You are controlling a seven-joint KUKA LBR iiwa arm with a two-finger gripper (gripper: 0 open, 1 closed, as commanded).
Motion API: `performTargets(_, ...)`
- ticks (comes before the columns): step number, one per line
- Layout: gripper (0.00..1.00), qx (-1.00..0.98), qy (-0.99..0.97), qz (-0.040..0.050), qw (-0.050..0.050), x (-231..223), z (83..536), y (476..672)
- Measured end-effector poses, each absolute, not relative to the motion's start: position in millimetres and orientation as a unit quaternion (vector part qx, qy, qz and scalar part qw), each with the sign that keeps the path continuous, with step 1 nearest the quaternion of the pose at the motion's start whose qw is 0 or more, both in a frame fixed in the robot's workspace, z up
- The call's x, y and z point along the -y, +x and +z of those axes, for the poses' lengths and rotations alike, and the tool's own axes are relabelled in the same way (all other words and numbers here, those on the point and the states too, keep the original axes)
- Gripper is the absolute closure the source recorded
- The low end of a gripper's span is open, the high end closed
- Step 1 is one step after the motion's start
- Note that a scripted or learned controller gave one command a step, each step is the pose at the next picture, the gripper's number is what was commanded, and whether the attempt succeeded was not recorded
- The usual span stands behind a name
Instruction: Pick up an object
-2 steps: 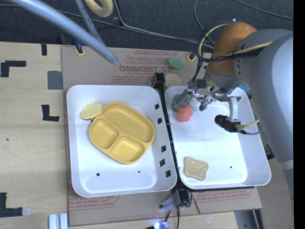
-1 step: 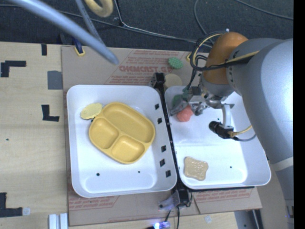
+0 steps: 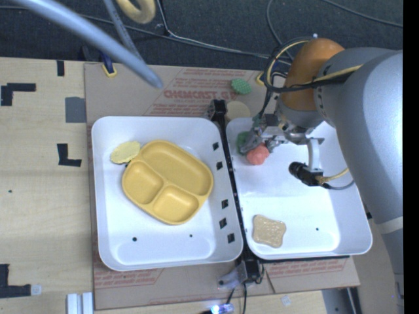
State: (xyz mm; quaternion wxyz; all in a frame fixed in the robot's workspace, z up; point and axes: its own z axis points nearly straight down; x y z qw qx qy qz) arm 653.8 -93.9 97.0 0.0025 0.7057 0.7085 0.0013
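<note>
Over the right bin (image 3: pixel 340 241), near its upper-left corner: gripper (image 3: pixel 262 142) low above a small red-orange object (image 3: pixel 257 155), something green (image 3: pixel 245 139) just beside it; cannot tell whether fingers spread or clenched, nor whether anything sits between them. Close to the divider wall (image 3: pixel 226 169), so likely to slip or get nudged against that wall if closed off-centre, or to snag the green piece instead. Elsewhere, well apart: tan flat piece (image 3: pixel 269 231) lower down; yellow divided tray (image 3: pixel 168 181) across in the left bin (image 3: pixel 111 241).

Even bright light, soft shadows, slight blur.
</note>
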Motion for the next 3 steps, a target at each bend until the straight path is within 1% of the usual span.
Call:
performTargets(1, 1.00, -0.708, 0.706, 0.0018, 0.002, 95, 161, 656.1)
performTargets(2, 1.00, -0.708, 0.706, 0.0015, 0.001, 94, 204, 658.5)
performTargets(3, 1.00, -0.708, 0.706, 0.0005, 0.000, 93, 220, 658.9)
